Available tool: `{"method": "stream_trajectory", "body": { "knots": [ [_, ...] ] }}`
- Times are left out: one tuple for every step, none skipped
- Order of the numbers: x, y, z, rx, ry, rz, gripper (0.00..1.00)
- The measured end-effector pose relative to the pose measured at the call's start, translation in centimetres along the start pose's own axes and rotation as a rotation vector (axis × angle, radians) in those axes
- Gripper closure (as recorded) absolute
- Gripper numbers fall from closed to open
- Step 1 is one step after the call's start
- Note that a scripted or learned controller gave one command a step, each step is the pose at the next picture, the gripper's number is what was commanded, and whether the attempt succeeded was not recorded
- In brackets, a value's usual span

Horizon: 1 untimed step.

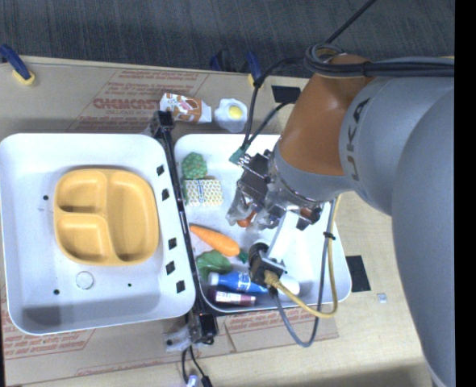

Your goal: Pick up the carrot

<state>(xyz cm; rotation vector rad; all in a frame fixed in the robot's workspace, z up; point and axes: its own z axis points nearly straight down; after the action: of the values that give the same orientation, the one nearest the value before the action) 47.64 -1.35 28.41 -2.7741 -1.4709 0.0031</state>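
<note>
Two white bins sit side by side on the counter (101, 79), and the arm (359, 143) is down over the right bin (335, 285), blocking plenty of it. The wrist and its orange band cover the bin's far right side, so whatever lies under there is hidden. The end effector (244, 214) hangs at the front of the wrist, a dark metallic cluster of brackets and cables (hard to read, this one), and I cannot tell how it is set or whether anything sits in it.

The carrot (215, 239) lies just below and slightly left of the end effector, a smooth orange tapered shape on the bin floor, close beneath it; contact cannot be made out. Beneath the carrot is a green leafy item (214, 260), partly tucked under it, then a blue tube (236, 281) and a dark red tube (236, 298), both partly hidden by the yellow cable (302, 303). Left of the end effector rests a pale knobbly block (202, 192), with a bumpy green piece (194, 166) above that. Far left, the left bin (20, 240) holds a glossy yellow divided tray (107, 214) with rounded corners.
</note>
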Motion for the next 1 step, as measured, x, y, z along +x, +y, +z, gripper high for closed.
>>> {"method": "stream_trajectory", "body": {
  "knots": [
    [7.02, -1.86, 8.99, 0.004, -0.002, 0.029, 1.00]
  ]
}}
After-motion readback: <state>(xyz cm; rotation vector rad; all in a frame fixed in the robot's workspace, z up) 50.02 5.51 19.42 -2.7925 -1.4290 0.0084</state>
